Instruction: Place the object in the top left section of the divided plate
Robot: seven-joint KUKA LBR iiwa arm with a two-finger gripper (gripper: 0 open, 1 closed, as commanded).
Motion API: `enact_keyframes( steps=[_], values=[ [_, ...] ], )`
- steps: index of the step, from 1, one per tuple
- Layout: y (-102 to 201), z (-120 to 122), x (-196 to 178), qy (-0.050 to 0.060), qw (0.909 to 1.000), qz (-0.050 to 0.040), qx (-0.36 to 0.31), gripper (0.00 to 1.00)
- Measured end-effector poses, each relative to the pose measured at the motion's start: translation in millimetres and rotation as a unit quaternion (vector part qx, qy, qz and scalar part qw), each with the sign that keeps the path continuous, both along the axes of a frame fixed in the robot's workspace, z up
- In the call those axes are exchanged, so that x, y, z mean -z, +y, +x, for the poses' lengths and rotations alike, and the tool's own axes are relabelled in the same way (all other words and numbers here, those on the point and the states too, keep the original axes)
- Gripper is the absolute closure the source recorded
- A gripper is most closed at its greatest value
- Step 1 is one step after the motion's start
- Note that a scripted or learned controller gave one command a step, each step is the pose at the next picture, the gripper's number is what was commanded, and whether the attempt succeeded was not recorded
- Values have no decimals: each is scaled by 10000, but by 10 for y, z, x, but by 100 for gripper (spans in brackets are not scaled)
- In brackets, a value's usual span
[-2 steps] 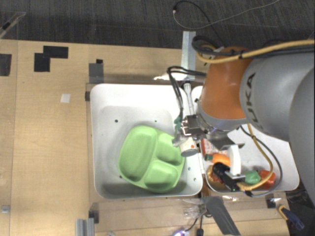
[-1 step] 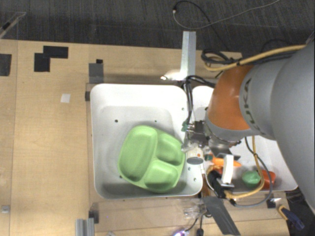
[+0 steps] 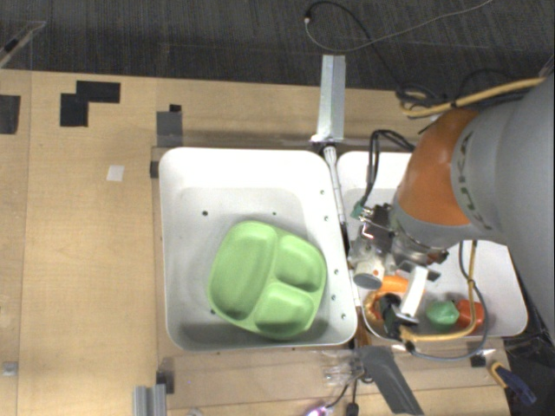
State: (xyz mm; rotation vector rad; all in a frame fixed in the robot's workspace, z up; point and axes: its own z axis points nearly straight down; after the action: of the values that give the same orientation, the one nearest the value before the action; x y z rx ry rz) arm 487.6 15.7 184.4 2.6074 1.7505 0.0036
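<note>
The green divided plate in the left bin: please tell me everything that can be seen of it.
The divided plate is light green, with a smooth, slightly glossy surface that looks like plastic. It has rounded corners and raised ridges that split it into three sections: one long section on its left side and two smaller ones on its right. All three sections hold nothing. It lies face up, turned at an angle to the walls, in the lower middle of the left bin, resting on the bin's floor. The gripper is apart from it, over the right bin.

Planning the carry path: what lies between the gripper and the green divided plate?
In the camera view, the bins' adjoining white walls separate the gripper from the green divided plate.
</note>
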Motion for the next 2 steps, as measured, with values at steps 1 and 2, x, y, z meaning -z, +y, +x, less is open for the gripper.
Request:
enact_keyframes(
  steps=[1,2],
  values=[
    [-142,-1,2,5,9930,3,1182,100],
    [-426,-7,6,14,9988,1,494,100]
  ],
)
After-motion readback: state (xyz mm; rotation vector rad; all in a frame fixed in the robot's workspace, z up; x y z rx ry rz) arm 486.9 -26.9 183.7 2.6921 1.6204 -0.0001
